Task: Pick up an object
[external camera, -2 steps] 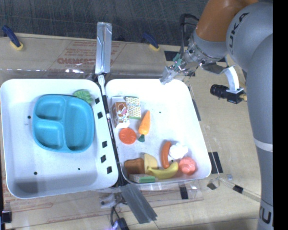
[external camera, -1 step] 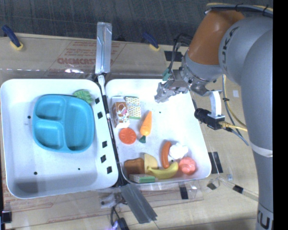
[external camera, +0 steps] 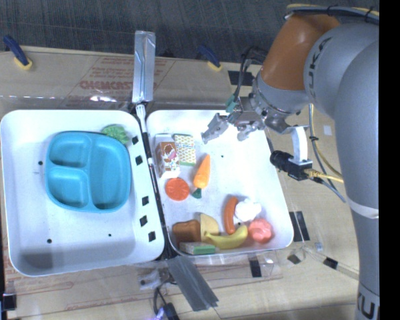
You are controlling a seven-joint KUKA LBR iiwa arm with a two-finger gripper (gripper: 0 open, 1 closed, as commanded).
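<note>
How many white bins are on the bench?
2. The left bin holds a blue tray; the right bin holds the toy food, such as a carrot and a banana.

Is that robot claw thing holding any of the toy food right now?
No. The end effector hangs open above the right bin with nothing between its fingers; the carrot lies below, apart from it.

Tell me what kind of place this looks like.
Probably a robotics lab bench for grasping trials: a grey arm reaches over two white bins, one with toy food like a carrot, one with a blue tray.
</note>
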